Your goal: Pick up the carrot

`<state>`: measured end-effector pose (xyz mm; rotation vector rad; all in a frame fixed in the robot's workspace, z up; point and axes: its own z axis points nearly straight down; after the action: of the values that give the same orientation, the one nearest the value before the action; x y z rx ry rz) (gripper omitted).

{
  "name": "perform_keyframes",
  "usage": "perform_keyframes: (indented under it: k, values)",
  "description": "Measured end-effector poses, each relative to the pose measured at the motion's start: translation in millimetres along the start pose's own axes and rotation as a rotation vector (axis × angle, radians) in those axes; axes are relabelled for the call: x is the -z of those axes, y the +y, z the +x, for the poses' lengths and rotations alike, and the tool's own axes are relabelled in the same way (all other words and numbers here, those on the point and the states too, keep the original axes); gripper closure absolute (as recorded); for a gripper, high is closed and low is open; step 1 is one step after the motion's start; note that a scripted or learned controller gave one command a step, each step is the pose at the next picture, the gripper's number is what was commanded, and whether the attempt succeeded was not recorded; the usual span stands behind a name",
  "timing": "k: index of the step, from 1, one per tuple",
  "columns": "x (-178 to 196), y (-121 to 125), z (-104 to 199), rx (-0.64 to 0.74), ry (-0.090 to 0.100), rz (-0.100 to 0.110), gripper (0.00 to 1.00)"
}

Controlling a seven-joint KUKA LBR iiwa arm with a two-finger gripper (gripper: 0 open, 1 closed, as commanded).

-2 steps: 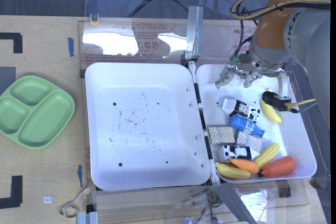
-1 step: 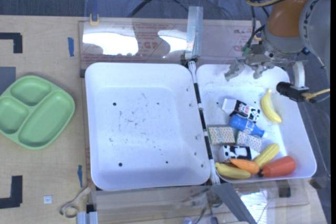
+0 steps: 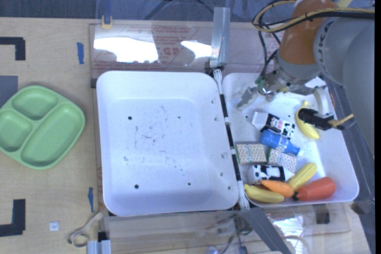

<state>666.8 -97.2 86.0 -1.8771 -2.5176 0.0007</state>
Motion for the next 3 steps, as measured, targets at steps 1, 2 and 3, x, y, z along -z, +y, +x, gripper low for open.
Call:
perform_keyframes:
  k: [1, 2, 3]
  values:
    - [0, -3, -9, -0.617, 0.003, 0.004, 0.00]
    - [-1, -28, -63, -0.921, 0.004, 0.014, 0.00]
    - [3, -10, -16, -1.341, -0.017, 0.013, 0.00]
